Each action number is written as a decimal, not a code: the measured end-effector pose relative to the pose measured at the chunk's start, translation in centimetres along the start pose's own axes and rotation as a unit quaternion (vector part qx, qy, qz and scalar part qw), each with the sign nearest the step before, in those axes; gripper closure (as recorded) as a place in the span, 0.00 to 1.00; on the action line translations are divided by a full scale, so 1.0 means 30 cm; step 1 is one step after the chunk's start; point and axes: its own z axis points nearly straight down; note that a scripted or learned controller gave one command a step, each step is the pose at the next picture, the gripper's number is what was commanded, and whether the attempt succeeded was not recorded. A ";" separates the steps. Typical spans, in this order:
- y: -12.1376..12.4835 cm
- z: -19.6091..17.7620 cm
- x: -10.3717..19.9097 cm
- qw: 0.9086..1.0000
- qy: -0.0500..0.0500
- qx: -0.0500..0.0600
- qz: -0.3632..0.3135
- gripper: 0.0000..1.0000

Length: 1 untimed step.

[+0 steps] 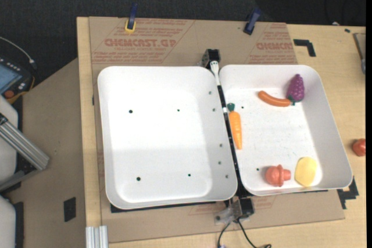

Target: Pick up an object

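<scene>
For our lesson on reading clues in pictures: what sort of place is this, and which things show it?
Probably a robot test bench in a lab: two white bins clamped on a board, toy food such as a carrot and grapes, and loose cabling.

Overhead, slanted down on both bins (110, 125)

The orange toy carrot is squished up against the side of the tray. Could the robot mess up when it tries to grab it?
Probably, yes. The orange toy carrot lies against the right white bin's left wall, leaving a finger little room there. The purple toy grape bunch touches the orange toy sausage, so grabbing one may shove the other.
</scene>
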 end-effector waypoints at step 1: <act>0.002 -0.093 0.018 1.000 0.000 0.002 0.002 0.00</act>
